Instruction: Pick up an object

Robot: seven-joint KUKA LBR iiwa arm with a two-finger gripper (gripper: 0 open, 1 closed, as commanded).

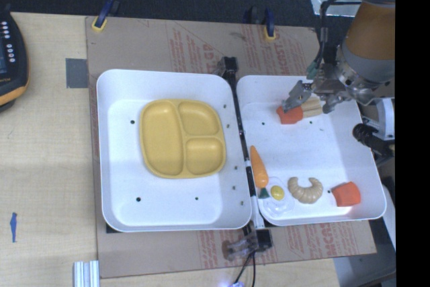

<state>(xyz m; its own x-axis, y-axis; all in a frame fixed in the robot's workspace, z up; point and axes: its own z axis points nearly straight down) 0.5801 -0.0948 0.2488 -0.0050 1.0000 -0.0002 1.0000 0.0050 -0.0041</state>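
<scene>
Right bin: gripper seemingly clenched on tan block, long axis left-right.

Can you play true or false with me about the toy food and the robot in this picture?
1. The yellow divided plate sits in the left bin. True.
2. The croissant lies on the yellow plate. False: it lies in the right bin, near the front edge.
3. The carrot lies along the right bin's left side. True.
4. The gripper hangs over the left bin. False: it is over the right bin, right by an orange block near the back.
5. A second orange-red block sits in the right bin's front right corner. True.
6. The fried egg is far from the croissant. False: they lie side by side.
</scene>
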